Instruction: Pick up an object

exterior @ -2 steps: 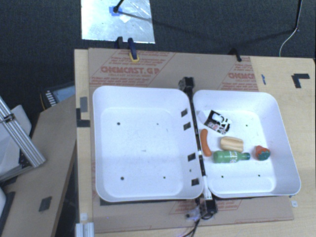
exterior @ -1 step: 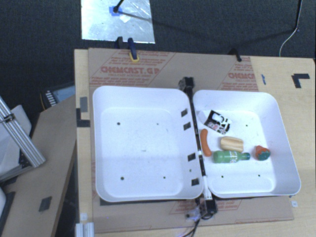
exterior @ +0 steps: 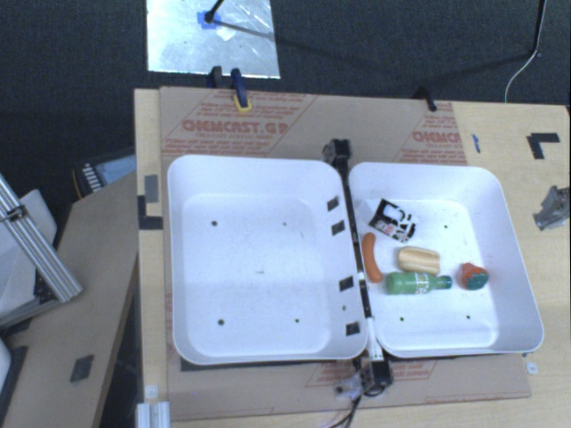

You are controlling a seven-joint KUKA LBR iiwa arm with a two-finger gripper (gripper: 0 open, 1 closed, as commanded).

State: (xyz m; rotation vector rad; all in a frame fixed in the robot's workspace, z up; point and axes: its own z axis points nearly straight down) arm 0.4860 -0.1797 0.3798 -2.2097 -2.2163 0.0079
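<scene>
- Gripper: a grey metal piece at the right edge of the view, partly cut off by the frame. It sits over the bare bench, outside the right bin and just past its right wall. Whether it is open or closed cannot be told at this size. It is well apart from every item in the bin and touches none of them.
- Right bin: shallow and white, holding all five loose items, grouped in its left and middle part.
- Card: black and white, flat and tilted, the farthest back of the group.
- Sausage: orange-red, lying lengthwise close to the bin's left wall.
- Bun: tan, just right of the sausage and in front of the card.
- Bottle: green, on its side, just in front of the bun, with its narrow end pointing right.
- Ball: red and teal, near the bottle's narrow end and the item closest to the gripper.
- Left bin: white, joined to the right bin along the middle by black clips.
- Board: brown, printed with red lettering, lying under both bins.
- Foil sheet: silvery square beyond the bench, at the top of the view.
</scene>
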